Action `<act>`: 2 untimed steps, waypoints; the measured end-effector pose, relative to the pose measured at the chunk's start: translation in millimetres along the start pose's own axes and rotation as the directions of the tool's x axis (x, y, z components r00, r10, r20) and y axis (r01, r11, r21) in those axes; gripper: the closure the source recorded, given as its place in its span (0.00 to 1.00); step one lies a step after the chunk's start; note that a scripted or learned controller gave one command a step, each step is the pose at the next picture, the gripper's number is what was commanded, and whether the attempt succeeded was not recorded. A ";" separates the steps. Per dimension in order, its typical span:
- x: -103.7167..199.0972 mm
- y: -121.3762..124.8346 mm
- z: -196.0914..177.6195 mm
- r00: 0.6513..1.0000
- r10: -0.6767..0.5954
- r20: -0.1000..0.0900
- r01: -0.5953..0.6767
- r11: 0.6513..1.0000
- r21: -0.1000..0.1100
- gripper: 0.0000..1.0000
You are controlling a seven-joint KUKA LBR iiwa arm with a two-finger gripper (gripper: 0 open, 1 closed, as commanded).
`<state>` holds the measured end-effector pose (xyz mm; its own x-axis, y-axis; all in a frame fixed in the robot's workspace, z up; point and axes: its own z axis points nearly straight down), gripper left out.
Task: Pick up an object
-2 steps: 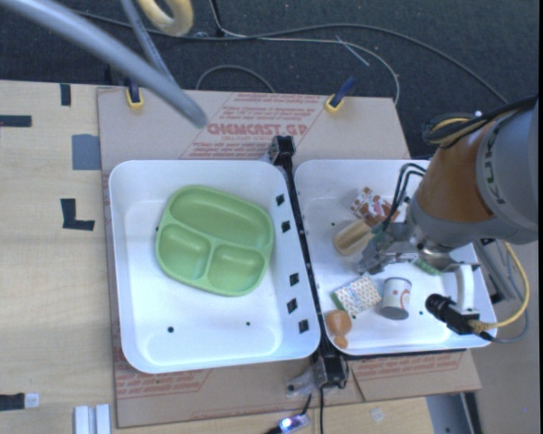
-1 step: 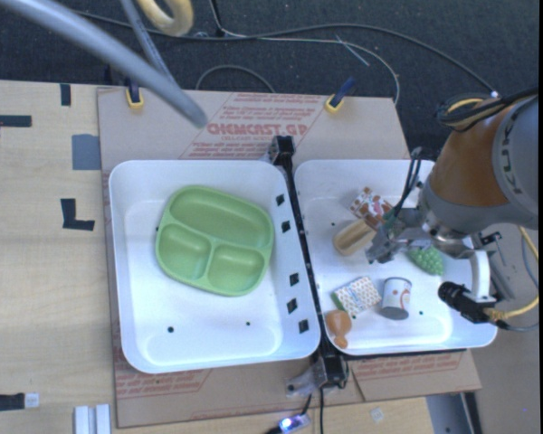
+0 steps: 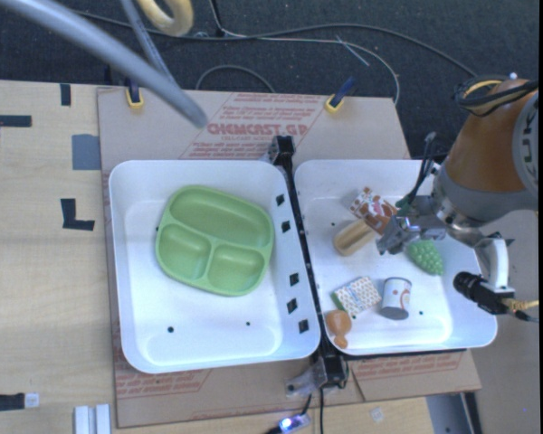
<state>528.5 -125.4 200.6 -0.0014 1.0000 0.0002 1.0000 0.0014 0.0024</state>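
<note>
The gripper (image 3: pixel 400 233) hung low in the right bin (image 3: pixel 471 337); whether it was open, closed or holding anything I could not tell. A green bumpy object (image 3: pixel 425 257) lay just beside it, a tan cylinder (image 3: pixel 353 236) and a red-and-white toy (image 3: pixel 373 206) on its other side. Nearer the front edge sat a small can (image 3: pixel 395 298), a patterned packet (image 3: pixel 357 294) and an orange piece (image 3: pixel 338 325). The green divided plate (image 3: pixel 215 240) was well apart, in the left bin (image 3: pixel 131 333).

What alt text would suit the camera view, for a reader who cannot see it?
A grey and orange robot arm lowers its gripper into the right white bin among small objects, beside a green bumpy toy and a tan cylinder. The left bin holds a green divided plate.
</note>
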 end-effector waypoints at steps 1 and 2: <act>-6.6 5.8 -58.3 1.000 0.000 0.001 0.000 1.000 -0.001 1.00; 38.5 7.1 -52.9 1.000 -0.003 0.000 0.003 1.000 0.004 1.00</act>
<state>535.4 -86.9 253.5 -0.0047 1.0000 0.0003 1.0000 0.0047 -0.0013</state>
